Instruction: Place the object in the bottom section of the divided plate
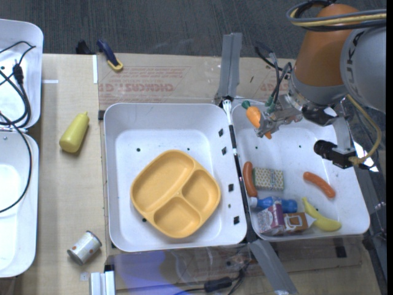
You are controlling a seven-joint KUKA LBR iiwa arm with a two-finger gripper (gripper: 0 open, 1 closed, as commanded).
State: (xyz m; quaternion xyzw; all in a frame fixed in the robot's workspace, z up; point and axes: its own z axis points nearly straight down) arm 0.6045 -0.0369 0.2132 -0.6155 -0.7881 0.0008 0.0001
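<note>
The yellow divided plate (176, 192) lies in the left bin (123, 165), with one large section at its upper left and two smaller ones at its right and bottom; all three sections are bare. My gripper (268, 126) hangs over the upper left corner of the right bin (353, 226). An orange carrot with a green top (252, 115) lies just left of the gripper, close to it. Whether the carrot is touched or held cannot be made out.
The right bin holds a red sausage (248, 178), a speckled block (269, 178), a blue item (268, 203), a small carton (284, 219), a banana (322, 218) and an orange sausage (319, 184). On the bench left of the bins lie a yellow bottle (74, 133) and a can (84, 246).
</note>
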